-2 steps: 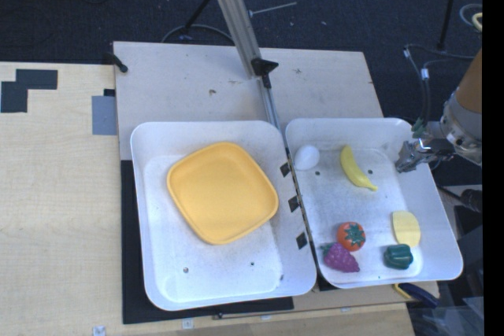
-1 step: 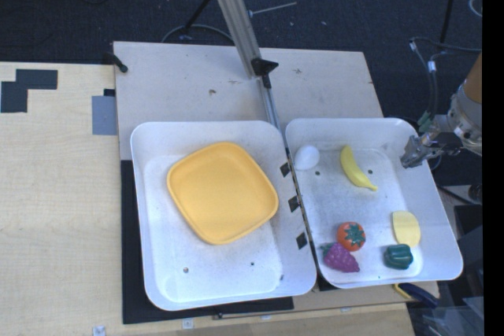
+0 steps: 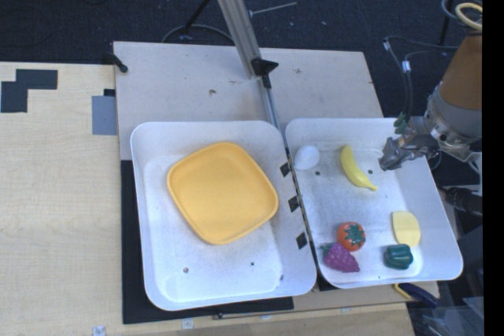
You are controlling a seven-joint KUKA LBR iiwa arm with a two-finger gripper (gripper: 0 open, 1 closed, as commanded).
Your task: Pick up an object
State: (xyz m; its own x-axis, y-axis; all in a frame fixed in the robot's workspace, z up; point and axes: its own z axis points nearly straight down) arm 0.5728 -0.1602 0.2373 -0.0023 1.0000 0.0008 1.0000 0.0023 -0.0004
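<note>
Nearest the camera, along the near edge of the right-hand shallow white bin [image 3: 441,267], lie a purple plastic bunch of grapes [image 3: 341,257] and a dark green plastic pepper [image 3: 398,256], with a red plastic tomato with a green stalk [image 3: 351,235] just behind the grapes and a pale yellow rounded plastic piece [image 3: 405,227] just behind the pepper. Further back in that bin a yellow plastic banana [image 3: 356,168] lies on a slant near the middle, and a small white egg-shaped object [image 3: 305,157] sits by the bin's left wall. These loose toys look scattered so that any one can serve as the thing to pick up.

In the left-hand shallow white bin [image 3: 157,264] rests a large yellow-orange square plastic plate [image 3: 222,191], turned at an angle.

At the right bin's far right edge hangs the dark pincer [image 3: 391,158], just beside the banana and apart from it; whether it is spread or closed cannot be told, and nothing shows in its grip. Its place suggests the banana is the likely target, the pick not yet made.

No brand, label or legible writing shows anywhere on the desk [image 3: 197,83].
</note>
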